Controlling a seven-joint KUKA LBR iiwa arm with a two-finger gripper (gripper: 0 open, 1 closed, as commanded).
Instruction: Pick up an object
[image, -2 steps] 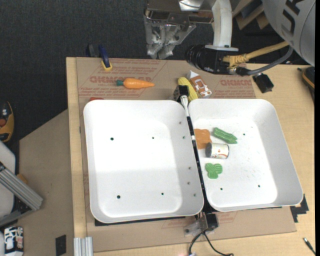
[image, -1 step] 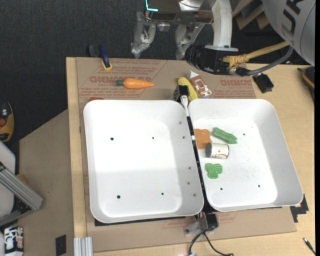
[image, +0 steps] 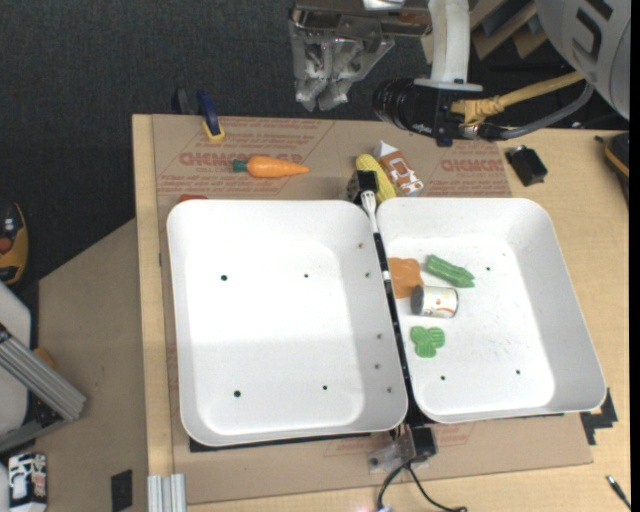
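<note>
Gripper (image: 328, 88) at 12 o'clock of the scene, hanging beyond the far edge of the bench (image: 560, 180), well apart from both bins. Whether open or closed, cannot tell from this angle.

Left bin (image: 200, 330) and right bin (image: 540, 300) side by side, touching along the middle edge.

In the right bin, four small things grouped close to its 9 o'clock side:
- orange piece (image: 404, 275), just beside the left wall;
- green pod (image: 449, 270) at 3 o'clock from the orange piece, lying flat;
- small can (image: 436, 301) at 6 o'clock from the pod, on its side, touching or almost touching the orange piece;
- green leafy piece (image: 428, 341) at 6 o'clock from the can, slightly apart.

Outside the bins, on the brown board behind them:
- carrot (image: 272, 167) at 12 o'clock from the left bin;
- yellow corn (image: 368, 168) and small box (image: 402, 174) near the far end of the middle edge;
- blue and yellow clip (image: 210, 118) at 11 o'clock from the carrot.
</note>
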